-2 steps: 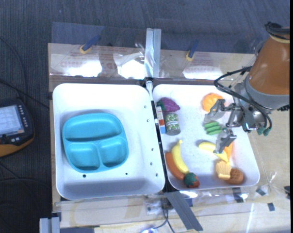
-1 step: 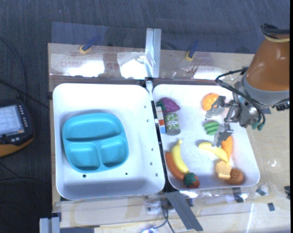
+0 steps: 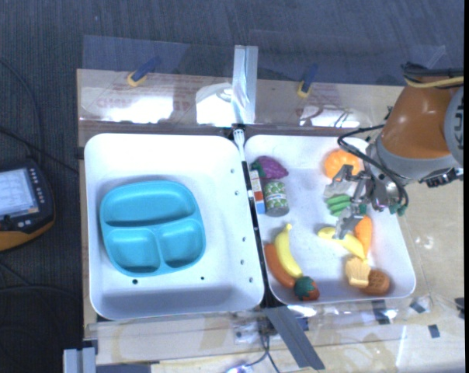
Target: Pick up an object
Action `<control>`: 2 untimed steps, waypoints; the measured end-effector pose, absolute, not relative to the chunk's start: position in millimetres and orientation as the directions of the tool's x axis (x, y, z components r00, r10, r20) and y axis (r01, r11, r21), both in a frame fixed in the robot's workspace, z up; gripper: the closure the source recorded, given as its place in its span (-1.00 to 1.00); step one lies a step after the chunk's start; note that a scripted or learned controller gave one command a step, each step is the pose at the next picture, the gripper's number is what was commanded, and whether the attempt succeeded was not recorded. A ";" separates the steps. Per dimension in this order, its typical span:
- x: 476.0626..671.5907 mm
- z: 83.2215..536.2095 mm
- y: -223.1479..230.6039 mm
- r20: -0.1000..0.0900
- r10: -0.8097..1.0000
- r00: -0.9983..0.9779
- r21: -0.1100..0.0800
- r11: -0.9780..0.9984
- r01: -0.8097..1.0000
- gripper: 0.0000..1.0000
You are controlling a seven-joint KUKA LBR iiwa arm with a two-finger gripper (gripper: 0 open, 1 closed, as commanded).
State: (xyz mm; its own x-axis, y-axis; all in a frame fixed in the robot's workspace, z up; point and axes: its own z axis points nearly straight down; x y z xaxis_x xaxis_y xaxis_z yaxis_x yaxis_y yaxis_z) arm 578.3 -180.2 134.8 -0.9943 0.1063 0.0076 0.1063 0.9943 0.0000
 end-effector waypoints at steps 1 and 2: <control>645.0 90.3 -212.2 -0.015 0.031 -0.999 -0.004 0.999 0.031 -1.00; 552.5 90.4 -207.9 -0.007 -0.070 -0.998 -0.003 0.998 -0.070 -1.00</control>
State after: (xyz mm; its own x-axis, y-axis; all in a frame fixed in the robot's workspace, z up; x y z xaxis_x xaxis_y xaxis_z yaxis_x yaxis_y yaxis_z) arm 552.5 -207.9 90.4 -0.9975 -0.0703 -0.0071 -0.0703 0.9975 -0.0025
